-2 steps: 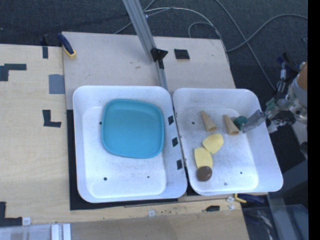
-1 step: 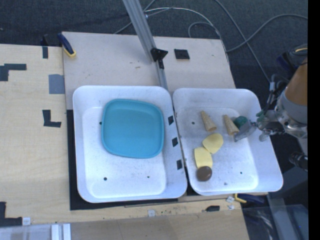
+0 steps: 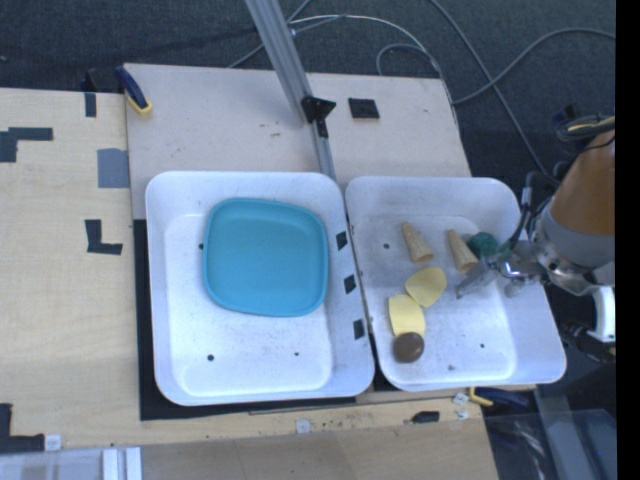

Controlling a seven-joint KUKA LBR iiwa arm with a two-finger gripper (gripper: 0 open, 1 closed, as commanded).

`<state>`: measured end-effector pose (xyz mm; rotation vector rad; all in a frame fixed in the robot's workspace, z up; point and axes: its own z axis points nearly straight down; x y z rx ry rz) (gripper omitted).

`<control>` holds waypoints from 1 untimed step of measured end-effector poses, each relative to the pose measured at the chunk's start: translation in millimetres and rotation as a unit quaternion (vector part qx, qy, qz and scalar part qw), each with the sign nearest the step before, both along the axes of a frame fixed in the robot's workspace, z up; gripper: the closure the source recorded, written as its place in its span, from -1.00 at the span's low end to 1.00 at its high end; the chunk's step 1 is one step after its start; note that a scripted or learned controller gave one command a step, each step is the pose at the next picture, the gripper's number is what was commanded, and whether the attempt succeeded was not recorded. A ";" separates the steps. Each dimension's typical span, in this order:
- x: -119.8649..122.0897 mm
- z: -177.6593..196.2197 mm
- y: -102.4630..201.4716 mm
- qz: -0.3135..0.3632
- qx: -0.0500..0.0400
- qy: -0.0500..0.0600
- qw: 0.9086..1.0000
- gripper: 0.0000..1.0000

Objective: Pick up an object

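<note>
Green object [image 3: 484, 243] | beside claw [image 3: 490, 268] | arm low over right bin [image 3: 530, 353] | claw grip state unclear

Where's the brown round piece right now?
The brown round piece lies in the right bin, near its front edge, touching the yellow block.

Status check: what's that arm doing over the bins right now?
Tool low in right bin, beside green object; nothing seen held. Tan pieces, yellow pieces, brown lump loose nearby. Blue plate in left bin.
</note>
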<state>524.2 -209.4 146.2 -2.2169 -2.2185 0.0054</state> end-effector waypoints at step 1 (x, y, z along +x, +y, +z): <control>-1.1 -53.2 0.9 0.000 0.000 0.000 1.000 -1.00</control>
